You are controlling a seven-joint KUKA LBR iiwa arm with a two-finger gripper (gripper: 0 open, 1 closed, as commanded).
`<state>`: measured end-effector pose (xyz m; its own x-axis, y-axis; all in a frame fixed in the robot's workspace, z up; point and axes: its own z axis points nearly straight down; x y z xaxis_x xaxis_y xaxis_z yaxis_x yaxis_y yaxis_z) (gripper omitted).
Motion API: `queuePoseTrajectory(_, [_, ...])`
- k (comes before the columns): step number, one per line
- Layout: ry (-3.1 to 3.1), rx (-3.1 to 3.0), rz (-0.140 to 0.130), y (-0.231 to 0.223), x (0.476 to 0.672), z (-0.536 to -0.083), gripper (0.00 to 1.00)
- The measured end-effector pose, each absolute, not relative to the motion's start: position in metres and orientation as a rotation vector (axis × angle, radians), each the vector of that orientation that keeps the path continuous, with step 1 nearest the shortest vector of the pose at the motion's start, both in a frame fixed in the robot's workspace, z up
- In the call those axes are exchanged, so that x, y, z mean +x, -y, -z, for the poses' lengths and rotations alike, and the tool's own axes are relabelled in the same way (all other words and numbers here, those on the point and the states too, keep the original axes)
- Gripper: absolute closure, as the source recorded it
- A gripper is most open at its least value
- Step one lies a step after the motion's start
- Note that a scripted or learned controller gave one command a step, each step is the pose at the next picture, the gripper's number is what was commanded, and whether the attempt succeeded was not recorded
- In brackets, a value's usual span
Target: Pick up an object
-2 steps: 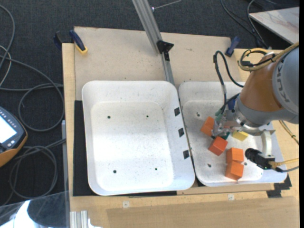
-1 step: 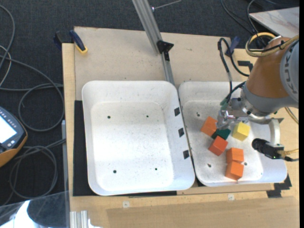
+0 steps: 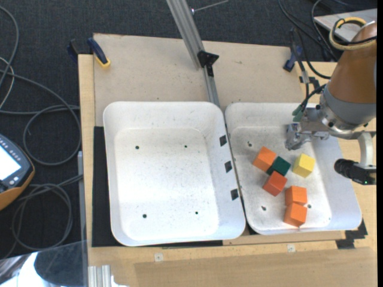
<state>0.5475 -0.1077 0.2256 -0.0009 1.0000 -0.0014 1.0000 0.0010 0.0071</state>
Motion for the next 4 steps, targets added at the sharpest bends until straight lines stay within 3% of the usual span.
queuePoseTrajectory(1, [-2.218, 2.215, -0.007, 0.109, 0.540, -0.285, 1.00])
queuePoseTrajectory(3, [-2.231, 2.217, 0.001, 0.011, 0.563, -0.259, 1.00])
queuePoseTrajectory(4, [-2.232, 2.216, 0.000, -0.045, 0.558, -0.254, 1.00])
